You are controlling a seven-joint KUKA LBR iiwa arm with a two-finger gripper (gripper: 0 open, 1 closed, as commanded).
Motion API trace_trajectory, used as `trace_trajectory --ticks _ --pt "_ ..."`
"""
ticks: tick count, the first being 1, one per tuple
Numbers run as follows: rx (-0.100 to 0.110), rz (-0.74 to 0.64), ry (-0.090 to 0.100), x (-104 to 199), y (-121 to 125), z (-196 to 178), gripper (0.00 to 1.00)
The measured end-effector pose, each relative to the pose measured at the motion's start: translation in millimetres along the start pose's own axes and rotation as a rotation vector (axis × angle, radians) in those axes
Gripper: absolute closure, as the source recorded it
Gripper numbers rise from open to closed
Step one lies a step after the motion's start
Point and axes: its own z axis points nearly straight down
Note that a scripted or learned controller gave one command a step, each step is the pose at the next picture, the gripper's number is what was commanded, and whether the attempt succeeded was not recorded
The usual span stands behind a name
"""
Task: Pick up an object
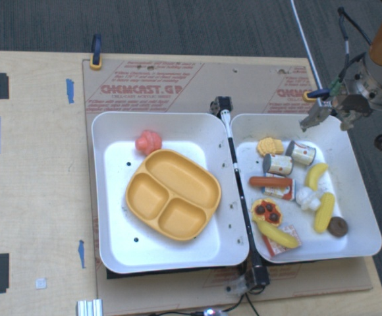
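Gripper (pixel 326 116): above the right bin's (pixel 362 196) rim at about one o'clock, fingers spread apart, grasping nothing.

Right bin contents, all lying loose:
- ridged yellow toy (pixel 269 145), eleven o'clock;
- two small cans (pixel 290 158), just beside it, toward twelve o'clock;
- hot dog (pixel 271 184), nine o'clock;
- small white piece (pixel 306 197), centre;
- two bananas (pixel 321 196), three o'clock, one above the other;
- brown round piece (pixel 338 226), four o'clock;
- pizza slice (pixel 267 210), seven o'clock;
- third banana (pixel 276 235) on a card, six o'clock.

Left bin (pixel 112 196):
- three-compartment yellow tray (pixel 173 194), centre;
- pink lump (pixel 149 141), touching the tray's edge at eleven o'clock.
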Motion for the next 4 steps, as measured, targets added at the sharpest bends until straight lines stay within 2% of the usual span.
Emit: trace_trajectory --ticks 1,3,4 --pt "-0.002 0.000 0.000 21 -19 185 0.00" --pt "-0.003 0.000 0.000 50 -129 185 0.00" --pt "-0.001 0.002 0.000 50 -118 186 0.00"
